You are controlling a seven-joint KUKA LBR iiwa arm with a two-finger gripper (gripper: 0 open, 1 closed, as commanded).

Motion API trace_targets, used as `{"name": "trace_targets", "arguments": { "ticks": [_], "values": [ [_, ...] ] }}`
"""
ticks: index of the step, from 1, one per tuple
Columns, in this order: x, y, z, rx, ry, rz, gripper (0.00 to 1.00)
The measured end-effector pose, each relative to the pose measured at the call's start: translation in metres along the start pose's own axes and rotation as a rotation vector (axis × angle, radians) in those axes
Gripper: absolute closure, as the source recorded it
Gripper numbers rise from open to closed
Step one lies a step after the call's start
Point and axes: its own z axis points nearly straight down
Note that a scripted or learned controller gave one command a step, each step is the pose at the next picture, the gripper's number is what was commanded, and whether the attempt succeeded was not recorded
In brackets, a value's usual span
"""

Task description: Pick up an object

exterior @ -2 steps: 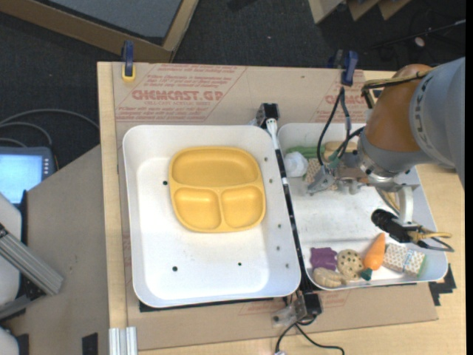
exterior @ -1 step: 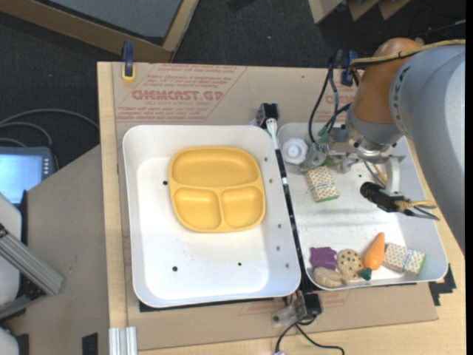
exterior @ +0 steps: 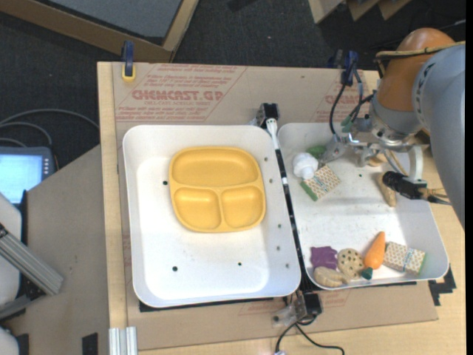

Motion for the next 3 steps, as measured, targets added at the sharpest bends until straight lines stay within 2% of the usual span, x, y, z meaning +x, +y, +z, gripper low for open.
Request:
{"name": "trace_targets", "arguments": {
  "ticks": [1,2,3],
  "values": [
    [0.045,0.001,0.0,-0.007,-0.011,-0.009,0.0],
    [-0.037,0.004,-0.054,-0.033,-0.018,0.0,0.0],
    [0.028,0.004,-0.016,-0.021,-0.008,-0.01,0.0]
  ]
}}
